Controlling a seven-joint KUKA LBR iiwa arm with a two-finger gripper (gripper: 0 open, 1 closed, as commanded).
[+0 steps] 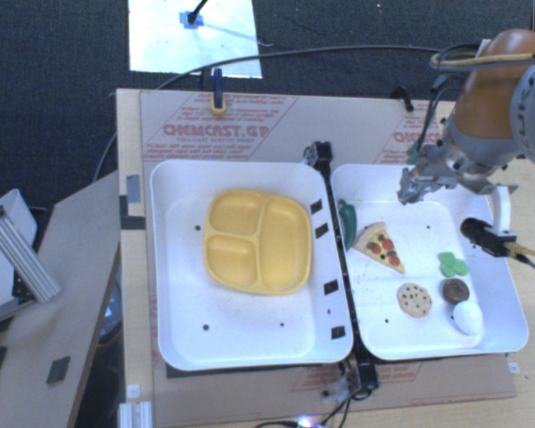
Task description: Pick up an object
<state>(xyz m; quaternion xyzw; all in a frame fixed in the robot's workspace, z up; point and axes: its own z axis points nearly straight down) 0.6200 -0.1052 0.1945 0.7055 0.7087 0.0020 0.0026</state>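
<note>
From my remote seat, I see the metal gripper poised over the far edge of the right bin — whether it is open or closed I cannot tell. Below it lie a pizza slice, a round speckled cookie, a brown doughnut and a smooth white egg. The left bin holds a glossy yellow divided plate.

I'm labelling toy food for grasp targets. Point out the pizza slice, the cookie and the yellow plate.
pizza slice [380, 246], camera view, middle of the topping.
cookie [415, 300], camera view, centre of its face.
yellow plate [257, 240], camera view, central divider ridge.
</note>
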